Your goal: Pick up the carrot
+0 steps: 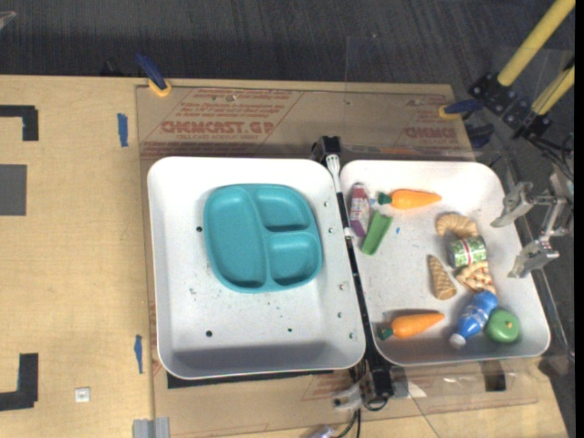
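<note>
Two orange carrots with green tops lie in the right bin. One carrot is near the bin's far wall, the other carrot near its front wall. My gripper hovers at the bin's right rim, well right of both carrots. Its two metal fingers stand apart, open, with nothing between them.
The right bin also holds a green vegetable, a purple-and-white tube, a bread piece, a small can, a cone, a blue bottle and a green apple. A teal divided tray lies in the left bin.
</note>
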`<state>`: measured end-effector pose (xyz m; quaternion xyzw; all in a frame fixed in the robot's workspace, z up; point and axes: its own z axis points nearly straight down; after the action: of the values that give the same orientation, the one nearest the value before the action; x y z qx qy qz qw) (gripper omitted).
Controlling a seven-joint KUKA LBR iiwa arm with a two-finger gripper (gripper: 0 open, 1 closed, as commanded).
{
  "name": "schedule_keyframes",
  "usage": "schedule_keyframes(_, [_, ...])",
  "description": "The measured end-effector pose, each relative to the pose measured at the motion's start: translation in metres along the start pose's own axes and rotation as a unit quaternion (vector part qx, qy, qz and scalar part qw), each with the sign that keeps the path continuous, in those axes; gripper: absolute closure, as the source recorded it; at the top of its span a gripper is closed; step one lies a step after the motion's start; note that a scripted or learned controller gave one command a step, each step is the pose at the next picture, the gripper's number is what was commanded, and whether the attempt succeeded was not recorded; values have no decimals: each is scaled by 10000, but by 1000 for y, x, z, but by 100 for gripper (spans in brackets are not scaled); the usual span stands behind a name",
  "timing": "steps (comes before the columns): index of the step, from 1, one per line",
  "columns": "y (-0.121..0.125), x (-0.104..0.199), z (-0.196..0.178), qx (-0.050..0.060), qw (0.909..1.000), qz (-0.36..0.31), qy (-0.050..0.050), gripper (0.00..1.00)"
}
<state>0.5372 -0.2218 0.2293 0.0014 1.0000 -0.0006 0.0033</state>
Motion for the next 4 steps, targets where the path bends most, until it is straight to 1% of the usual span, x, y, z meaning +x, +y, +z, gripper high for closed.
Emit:
schedule_keyframes(1, [-3,46,123,33,9992,375,-97,0])
schedule_keyframes(2, [83,42,126,50,9990,359,-246,0])
schedule_keyframes(3, [129,38,77,-6,9809,1944,-10,0])
schedule_keyframes(4, [119,32,138,-2,9816,1911,-69,0])
